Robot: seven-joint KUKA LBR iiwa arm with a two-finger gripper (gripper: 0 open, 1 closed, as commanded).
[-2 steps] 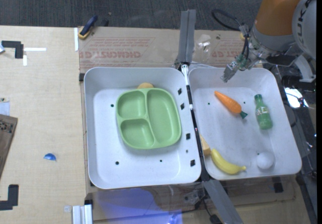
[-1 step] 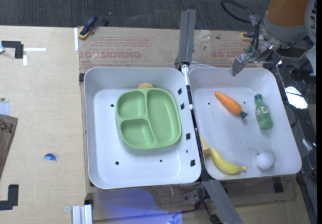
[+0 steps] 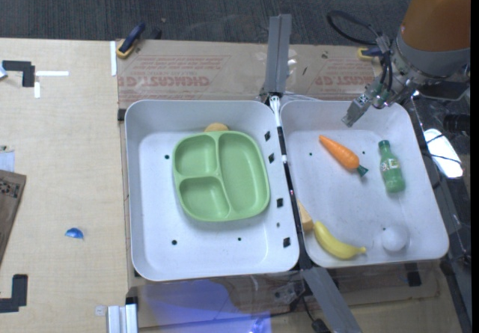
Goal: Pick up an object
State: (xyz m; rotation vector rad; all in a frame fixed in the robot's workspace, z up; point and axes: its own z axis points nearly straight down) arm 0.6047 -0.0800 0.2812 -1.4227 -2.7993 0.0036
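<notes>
In the right bin (image 3: pixel 329 197) lie an orange carrot (image 3: pixel 340 153), a small green bottle (image 3: pixel 390 167), a yellow banana (image 3: pixel 337 243) and a white ball (image 3: pixel 394 239). My gripper (image 3: pixel 355 112) hangs over the bin's far edge, up and slightly right of the carrot, apart from it. Nothing shows held in it. The left bin (image 3: pixel 150 234) holds a green divided plate (image 3: pixel 221 174).
A yellowish thing (image 3: pixel 216 128) peeks out behind the plate. A tan piece (image 3: pixel 304 215) sits at the right bin's left wall near the banana. A grey post (image 3: pixel 278 55) rises between the bins at the back. Cables hang near the arm's wrist (image 3: pixel 434 32).
</notes>
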